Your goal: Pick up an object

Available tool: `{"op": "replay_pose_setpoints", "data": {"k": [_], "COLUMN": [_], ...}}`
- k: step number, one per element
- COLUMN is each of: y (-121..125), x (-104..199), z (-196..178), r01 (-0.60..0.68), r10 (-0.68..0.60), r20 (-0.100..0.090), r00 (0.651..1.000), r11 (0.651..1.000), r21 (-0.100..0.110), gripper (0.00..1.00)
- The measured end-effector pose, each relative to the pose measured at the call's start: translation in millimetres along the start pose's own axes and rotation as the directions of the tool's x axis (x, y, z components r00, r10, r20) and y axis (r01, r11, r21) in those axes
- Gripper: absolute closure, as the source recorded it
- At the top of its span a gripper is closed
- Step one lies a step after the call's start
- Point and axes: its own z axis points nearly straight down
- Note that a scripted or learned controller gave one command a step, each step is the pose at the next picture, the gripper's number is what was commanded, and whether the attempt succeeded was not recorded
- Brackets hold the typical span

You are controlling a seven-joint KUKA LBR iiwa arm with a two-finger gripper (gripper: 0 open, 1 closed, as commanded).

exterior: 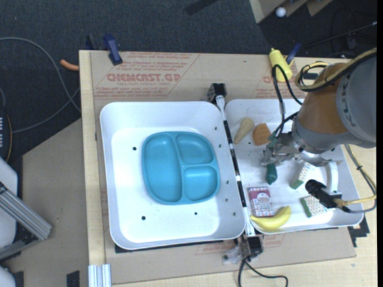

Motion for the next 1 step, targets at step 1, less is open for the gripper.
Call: {"op": "replay_pose_setpoints", "data": {"k": [1], "y": [38.7], "x": [64.9], "z": [-90.8], "r01": [0.001], "r10": [-0.001], "r20": [-0.002], "r00": [1.000], "r11": [1.000], "r21": [0.002], "gripper": [1.00]}}
